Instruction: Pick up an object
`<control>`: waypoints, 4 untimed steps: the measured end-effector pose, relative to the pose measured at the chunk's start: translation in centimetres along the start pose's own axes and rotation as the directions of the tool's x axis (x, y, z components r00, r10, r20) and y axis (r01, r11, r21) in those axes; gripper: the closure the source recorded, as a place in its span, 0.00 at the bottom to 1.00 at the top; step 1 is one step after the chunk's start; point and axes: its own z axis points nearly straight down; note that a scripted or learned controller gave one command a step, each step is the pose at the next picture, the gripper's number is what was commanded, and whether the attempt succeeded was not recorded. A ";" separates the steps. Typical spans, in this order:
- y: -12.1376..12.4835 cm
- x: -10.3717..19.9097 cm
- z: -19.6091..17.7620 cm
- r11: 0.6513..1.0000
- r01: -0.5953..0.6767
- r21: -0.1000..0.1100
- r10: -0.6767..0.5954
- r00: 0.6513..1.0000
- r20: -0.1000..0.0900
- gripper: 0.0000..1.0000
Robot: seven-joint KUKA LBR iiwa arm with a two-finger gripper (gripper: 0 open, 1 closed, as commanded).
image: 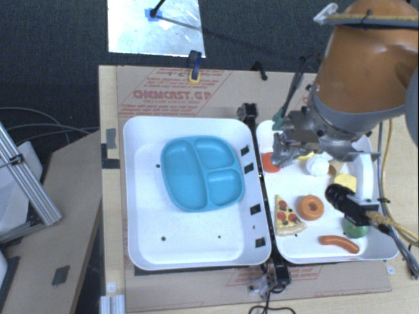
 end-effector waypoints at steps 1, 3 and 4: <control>2.0 5.6 -1.5 1.000 0.012 -0.004 -0.012 1.000 -0.003 1.00; 1.0 8.6 -9.2 1.000 0.008 -0.015 -0.008 1.000 -0.007 1.00; -0.1 7.7 -2.0 1.000 0.003 0.005 -0.003 1.000 0.001 1.00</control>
